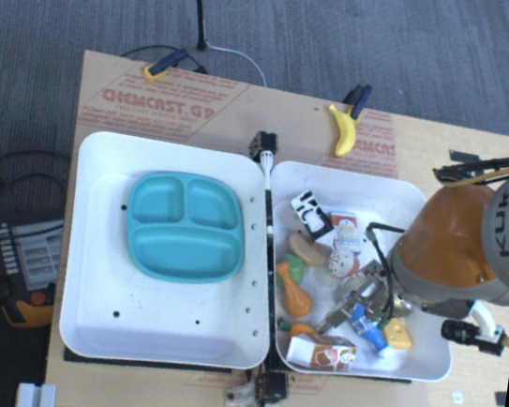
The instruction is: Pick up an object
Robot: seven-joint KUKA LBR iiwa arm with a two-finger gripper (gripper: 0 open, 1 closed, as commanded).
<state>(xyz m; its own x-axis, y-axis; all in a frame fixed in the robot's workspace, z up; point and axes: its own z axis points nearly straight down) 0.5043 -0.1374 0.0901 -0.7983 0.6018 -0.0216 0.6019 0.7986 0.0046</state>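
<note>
The right bin [421, 360] holds a jumble of small objects. Among them are a black-and-white item [310, 212], a white figure with red marks [346, 250], a tan oblong piece [305, 248], a green piece [293, 269], and an orange drumstick-shaped toy [295, 299]. A white and red carton [322, 354] lies at the front. My gripper [356, 305] is down inside this bin, just left of a blue item [370, 337] and a yellow block [397, 338]. The arm's orange band [448, 238] hangs over the bin's right side and hides part of it.
The left bin [92, 306] holds a teal divided plate [185, 227]. A yellow banana [344, 132] lies on the cardboard sheet behind the right bin. Clamps [166, 63] grip the sheet's back edge, and a black connector [264, 144] sits between the bins.
</note>
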